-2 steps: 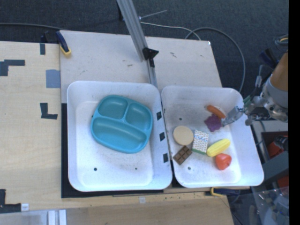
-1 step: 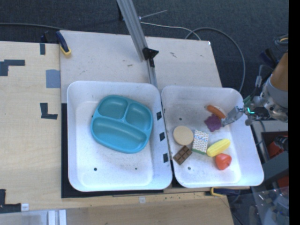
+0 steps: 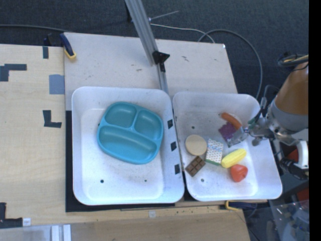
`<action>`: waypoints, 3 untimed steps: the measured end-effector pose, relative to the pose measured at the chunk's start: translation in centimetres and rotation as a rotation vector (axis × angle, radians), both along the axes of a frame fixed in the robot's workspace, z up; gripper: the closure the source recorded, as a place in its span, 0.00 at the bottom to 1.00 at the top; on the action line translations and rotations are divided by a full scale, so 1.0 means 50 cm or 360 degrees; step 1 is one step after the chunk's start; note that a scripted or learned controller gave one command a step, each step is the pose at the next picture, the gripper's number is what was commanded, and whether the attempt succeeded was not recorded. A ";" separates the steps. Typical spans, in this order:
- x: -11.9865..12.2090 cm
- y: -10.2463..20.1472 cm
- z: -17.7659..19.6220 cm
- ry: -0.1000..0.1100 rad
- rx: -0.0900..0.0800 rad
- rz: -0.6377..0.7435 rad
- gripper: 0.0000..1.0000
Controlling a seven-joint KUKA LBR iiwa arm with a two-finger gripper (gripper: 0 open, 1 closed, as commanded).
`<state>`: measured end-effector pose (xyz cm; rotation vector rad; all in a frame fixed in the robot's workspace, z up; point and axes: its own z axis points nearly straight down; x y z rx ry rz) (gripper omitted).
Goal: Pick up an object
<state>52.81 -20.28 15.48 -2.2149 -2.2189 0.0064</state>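
Note:
The right bin (image 3: 261, 185) holds several small items. An orange-red sausage (image 3: 230, 118) lies at the back, with a purple block (image 3: 226, 131) just in front of it. A round tan biscuit (image 3: 195, 145), a brown chocolate piece (image 3: 195, 165) and a patterned white packet (image 3: 214, 151) sit in the middle. A yellow fruit (image 3: 233, 157) and a red fruit (image 3: 238, 172) lie toward the front right. My gripper (image 3: 243, 134) is low over the bin's right side, right beside the purple block and just above the yellow fruit. Nothing shows as held.
The left bin (image 3: 85, 185) carries a blue divided plate (image 3: 130, 132). A grey metal pole (image 3: 143, 24) slants down to the gap between the bins. My arm's orange band (image 3: 293, 92) hangs over the right bin's right rim. Cables trail behind the bench.

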 end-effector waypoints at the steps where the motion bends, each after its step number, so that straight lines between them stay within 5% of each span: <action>1: 0.001 0.014 -0.091 -0.0001 -0.0001 0.0001 0.00; 2: 0.005 0.016 -0.125 -0.0014 0.0002 0.0001 0.00; 3: 0.009 0.013 -0.099 -0.0026 -0.0005 0.0002 1.00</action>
